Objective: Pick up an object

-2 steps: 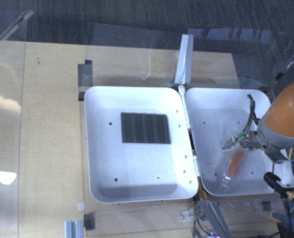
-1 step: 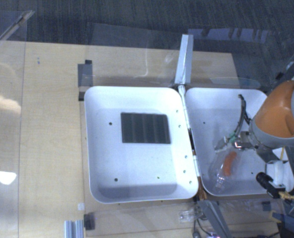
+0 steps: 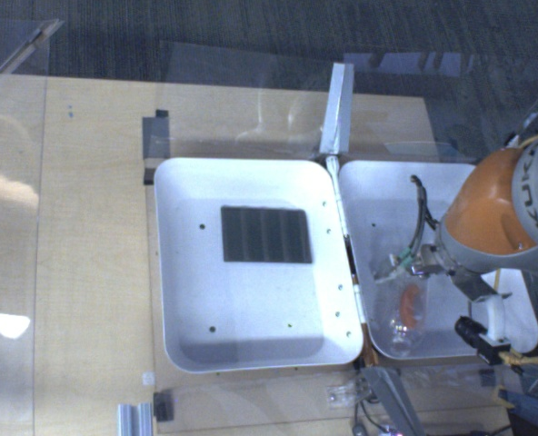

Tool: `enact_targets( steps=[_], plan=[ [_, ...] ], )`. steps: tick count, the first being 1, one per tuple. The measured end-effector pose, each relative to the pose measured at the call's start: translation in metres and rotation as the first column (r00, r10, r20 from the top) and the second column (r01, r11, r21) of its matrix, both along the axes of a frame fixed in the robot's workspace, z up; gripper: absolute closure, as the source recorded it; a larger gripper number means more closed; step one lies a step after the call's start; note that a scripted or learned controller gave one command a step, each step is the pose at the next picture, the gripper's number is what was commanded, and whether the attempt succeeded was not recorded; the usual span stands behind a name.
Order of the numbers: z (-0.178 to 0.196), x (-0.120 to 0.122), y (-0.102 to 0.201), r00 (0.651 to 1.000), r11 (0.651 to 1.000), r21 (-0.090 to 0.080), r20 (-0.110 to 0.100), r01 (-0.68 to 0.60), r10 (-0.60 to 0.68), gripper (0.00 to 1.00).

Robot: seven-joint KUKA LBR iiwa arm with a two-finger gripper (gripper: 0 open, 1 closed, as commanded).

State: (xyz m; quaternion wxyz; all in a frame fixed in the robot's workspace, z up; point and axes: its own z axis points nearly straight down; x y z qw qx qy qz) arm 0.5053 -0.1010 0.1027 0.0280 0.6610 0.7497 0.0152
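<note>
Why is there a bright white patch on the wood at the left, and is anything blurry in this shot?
In the camera view, the patch looks like glare off a clear sheet lying on the bench; a paler sheen sits higher up. The left bin is shadowed along its near wall. The clear item under the arm is soft and hard to make out.

Pale, smooth wood grain is shown by the bench (image 3: pixel 87 271). A matt white plastic look is given by both bins (image 3: pixel 183 243); a clear, glossy object (image 3: pixel 407 314) lies beneath the gripper (image 3: pixel 413 266).
</note>
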Motion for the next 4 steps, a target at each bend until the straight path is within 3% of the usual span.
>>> enact_targets(
  steps=[1, 2, 3, 4],
  plan=[
    [-0.012, 0.048, 0.010, 0.999, 1.000, 0.012, -0.044, -0.027, 0.028, 0.00],
    [-0.015, 0.146, 0.011, 0.996, 0.997, 0.014, -0.052, 0.074, -0.073, 0.00],
    [0.032, 0.085, -0.014, 0.993, 0.994, 0.013, -0.056, -0.104, 0.105, 0.00],
    [0.043, 0.087, -0.012, 0.992, 0.994, 0.011, -0.051, -0.112, 0.112, 1.00]
  ],
)
